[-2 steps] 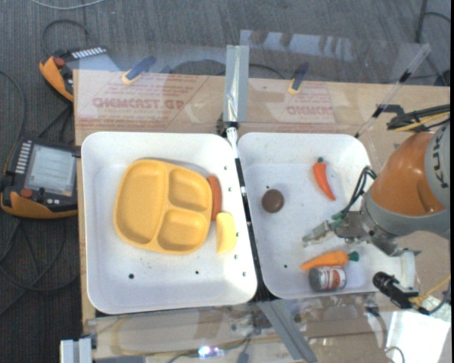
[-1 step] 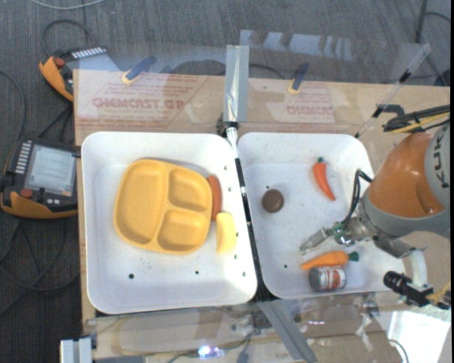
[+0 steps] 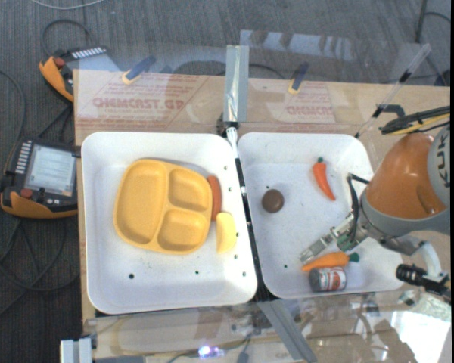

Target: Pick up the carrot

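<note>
Hovering low over the right bin's (image 3: pixel 287 146) near right part: gripper (image 3: pixel 327 245), metal tip slanting down-left from the arm (image 3: pixel 405 184). Open or shut, impossible to tell from this angle; wrist and orange band covering the upper part of the tool, metal parts blurring together. Nothing visibly gripped.

Lying just below the gripper, close enough to look like touching, though contact hard to confirm: carrot (image 3: pixel 324 261), on the bin floor, nearly level, green stub toward the arm, point toward the bins' divide. Stub end partly crowded by the tool's dark-green parts.

Just under the carrot, at the bin's near rim: can (image 3: pixel 329 280), on its side, label too small to read.

Farther out, up toward the far side: orange-red piece (image 3: pixel 323 179) with a green tip, well apart from the gripper; kind hard to tell. Left of that, near the divide: brown ball (image 3: pixel 272 200).

Across the divide, left bin (image 3: pixel 98 278) carrying a yellow tray (image 3: pixel 163 205), with a sausage (image 3: pixel 214 195) tight against its right edge and a pale yellow piece (image 3: pixel 225 231) just below it.

Arm cut off at the right edge.
</note>
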Tool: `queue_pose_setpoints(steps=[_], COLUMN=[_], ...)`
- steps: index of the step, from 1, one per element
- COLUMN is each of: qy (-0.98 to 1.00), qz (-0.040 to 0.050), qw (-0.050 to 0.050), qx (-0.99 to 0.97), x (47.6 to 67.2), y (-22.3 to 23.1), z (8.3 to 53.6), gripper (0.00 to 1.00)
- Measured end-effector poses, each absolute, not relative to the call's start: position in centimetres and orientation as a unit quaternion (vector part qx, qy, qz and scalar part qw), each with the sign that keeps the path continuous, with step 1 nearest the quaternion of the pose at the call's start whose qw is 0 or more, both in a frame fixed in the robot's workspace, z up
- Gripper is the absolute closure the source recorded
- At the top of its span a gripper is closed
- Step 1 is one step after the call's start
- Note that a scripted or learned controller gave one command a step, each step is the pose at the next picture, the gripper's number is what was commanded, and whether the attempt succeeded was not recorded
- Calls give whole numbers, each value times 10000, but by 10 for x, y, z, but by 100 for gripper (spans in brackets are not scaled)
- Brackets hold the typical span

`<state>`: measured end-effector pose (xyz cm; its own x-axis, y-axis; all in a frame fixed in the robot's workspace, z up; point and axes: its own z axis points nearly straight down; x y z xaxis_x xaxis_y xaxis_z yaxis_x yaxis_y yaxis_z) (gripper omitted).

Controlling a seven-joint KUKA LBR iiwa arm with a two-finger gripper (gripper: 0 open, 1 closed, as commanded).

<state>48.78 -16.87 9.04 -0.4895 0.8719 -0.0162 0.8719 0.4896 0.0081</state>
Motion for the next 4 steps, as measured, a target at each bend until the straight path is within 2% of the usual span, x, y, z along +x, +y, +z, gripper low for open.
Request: queue_pose_setpoints(steps=[1, 2, 4], qy=[8688, 8686, 7134], qz=[14, 31, 51], qw=[97, 112, 26], qx=[4951, 4955, 7007], x=[489, 491, 488], y=[-115, -115, -106], z=[90, 100, 91], gripper=[0, 100, 100])
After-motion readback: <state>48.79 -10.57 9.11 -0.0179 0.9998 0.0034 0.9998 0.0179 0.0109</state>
